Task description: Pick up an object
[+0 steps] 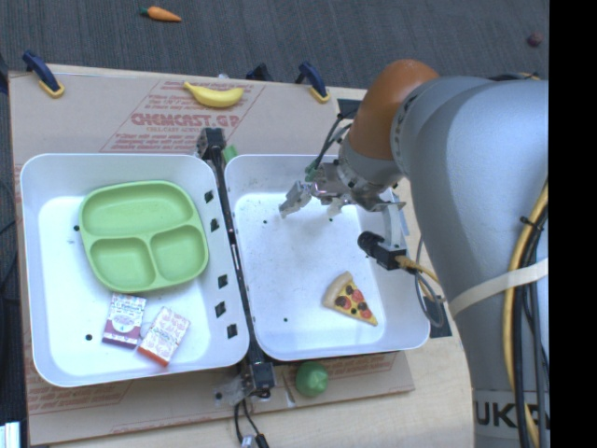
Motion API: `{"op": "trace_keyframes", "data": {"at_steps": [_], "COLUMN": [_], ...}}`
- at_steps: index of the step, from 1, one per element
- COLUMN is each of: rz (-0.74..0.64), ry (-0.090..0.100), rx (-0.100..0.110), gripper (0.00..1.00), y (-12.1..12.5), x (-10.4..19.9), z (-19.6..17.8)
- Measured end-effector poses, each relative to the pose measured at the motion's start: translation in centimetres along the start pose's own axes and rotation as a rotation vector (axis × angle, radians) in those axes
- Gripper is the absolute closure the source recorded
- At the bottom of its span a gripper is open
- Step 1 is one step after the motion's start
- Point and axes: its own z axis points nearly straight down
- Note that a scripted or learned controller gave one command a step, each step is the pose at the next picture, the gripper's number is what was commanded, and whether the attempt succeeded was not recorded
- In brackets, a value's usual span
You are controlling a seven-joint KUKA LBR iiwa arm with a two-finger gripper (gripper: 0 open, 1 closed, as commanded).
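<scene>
Red print "CHEMCAST GP" runs across the cardboard sheet [121,110]; "UK" marks the arm base [499,409].

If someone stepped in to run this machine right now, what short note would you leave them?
Gripper: over the upper part of the right bin, nothing between its fingers; whether they are open or shut is hard to tell.
Right bin: a pizza slice toy lies near the lower right, apart from the gripper.
Left bin: a green divided plate and two small packets below it.
Outside the bins: a banana on the cardboard behind, a green ball in front, a carrot on the floor.
Done: nothing picked up yet.
Left: grasp and lift one object; the pizza slice looks nearest.
</scene>
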Motion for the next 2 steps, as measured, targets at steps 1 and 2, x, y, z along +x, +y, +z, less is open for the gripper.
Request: {"op": "trace_keyframes", "data": {"at_steps": [1,2], "rz": [-0.006,-0.007], "ry": [0.0,0.001], "rx": [0.001,0.001], "gripper": [1.0,0.0], "y": [0.04,0.04], "x": [0.05,0.08], "z": [-1.05,-1.03]}}
